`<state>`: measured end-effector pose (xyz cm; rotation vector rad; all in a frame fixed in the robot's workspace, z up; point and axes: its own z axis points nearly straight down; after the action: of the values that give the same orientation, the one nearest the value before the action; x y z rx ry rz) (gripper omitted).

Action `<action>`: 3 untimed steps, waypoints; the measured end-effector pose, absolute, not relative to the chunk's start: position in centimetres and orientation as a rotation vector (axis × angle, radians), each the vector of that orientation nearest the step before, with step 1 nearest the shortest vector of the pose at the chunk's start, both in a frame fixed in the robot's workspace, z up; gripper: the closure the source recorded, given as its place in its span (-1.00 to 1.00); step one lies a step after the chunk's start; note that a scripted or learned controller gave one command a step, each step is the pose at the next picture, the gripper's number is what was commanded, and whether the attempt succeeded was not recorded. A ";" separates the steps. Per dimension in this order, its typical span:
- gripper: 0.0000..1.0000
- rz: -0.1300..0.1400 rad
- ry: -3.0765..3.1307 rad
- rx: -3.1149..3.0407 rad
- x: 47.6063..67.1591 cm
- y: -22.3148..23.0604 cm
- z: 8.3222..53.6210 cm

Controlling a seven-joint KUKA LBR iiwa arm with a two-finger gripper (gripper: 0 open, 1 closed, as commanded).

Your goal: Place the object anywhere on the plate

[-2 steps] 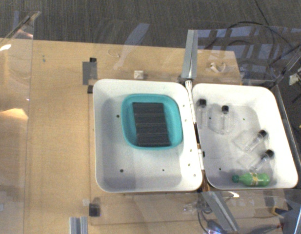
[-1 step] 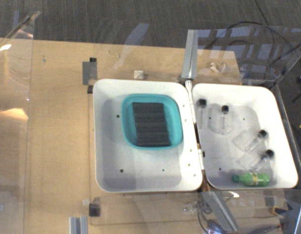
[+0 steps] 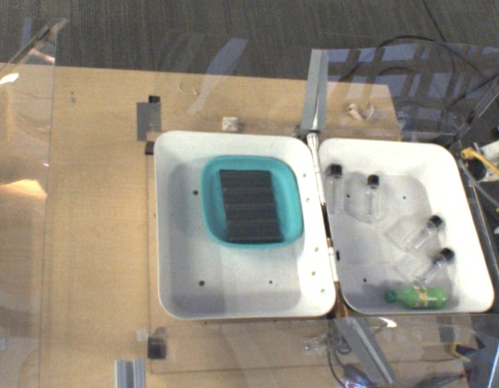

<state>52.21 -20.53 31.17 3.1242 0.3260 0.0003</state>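
Plate (image 3: 212,204) first: it's teal, squarish with rounded corners, and it sits flat in the left bin (image 3: 178,285), towards the far side and a bit right of centre. A dark ridged slab (image 3: 251,207) lies on it and covers most of the middle, so we mostly just see the teal rim around it.

All the loose stuff is in the right bin (image 3: 469,208). We count four clear bottles with black caps. One (image 3: 334,186) is at the far left corner just beside the wall between the bins, and another (image 3: 365,204) is right next to it. A third (image 3: 412,236) lies on its side nearer the middle right. The fourth (image 3: 432,272) is a little nearer to us, just above the green bottle (image 3: 416,297). That green one lies on its side along the near wall, well apart from the plate.

As for the claw, we can't tell whether it's apart or together.

Out on the bench (image 3: 87,217) there's a small pale cube (image 3: 230,124) just beyond the left bin, a grey bar (image 3: 316,87) running away from the gap between the bins, and a tangle of cables (image 3: 443,59) at the far right.
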 end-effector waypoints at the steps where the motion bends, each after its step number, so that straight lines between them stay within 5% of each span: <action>1: -1.00 0.004 0.357 3.120 58.4 -20.4 39.9; 3: -1.00 0.001 0.322 3.125 57.7 -20.5 29.9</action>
<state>57.68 -20.46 29.91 3.1252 0.3218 0.0012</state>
